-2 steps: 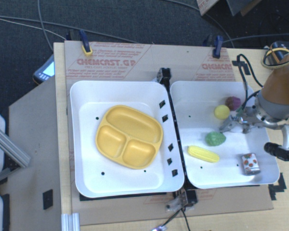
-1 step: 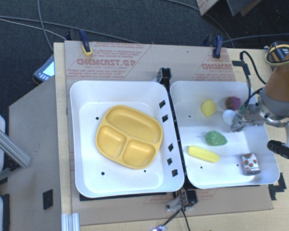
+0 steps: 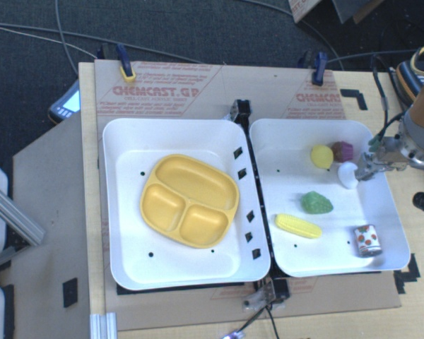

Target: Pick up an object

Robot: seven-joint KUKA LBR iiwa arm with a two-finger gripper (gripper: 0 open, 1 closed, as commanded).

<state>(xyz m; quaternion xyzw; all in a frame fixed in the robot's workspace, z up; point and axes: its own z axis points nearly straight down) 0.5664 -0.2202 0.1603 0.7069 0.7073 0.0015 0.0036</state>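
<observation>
The right bin (image 3: 399, 221) holds several small objects. A yellow round fruit (image 3: 322, 156) and a purple item (image 3: 343, 150) lie together near its far side. A green leafy piece (image 3: 316, 203) sits in the middle, with a yellow corn cob (image 3: 298, 225) in front of it. A small white can with red spots (image 3: 367, 239) stands at the near right. A small white object (image 3: 348, 176) lies right next to my gripper (image 3: 368, 165), which hangs low over the bin's right side, just right of the purple item.
A yellow divided plate (image 3: 189, 200) lies in the left bin (image 3: 120, 210). A black divider with clips (image 3: 249, 189) runs between the bins. Clamps (image 3: 318, 68) hold the board at the back. Cables cross the dark floor behind.
</observation>
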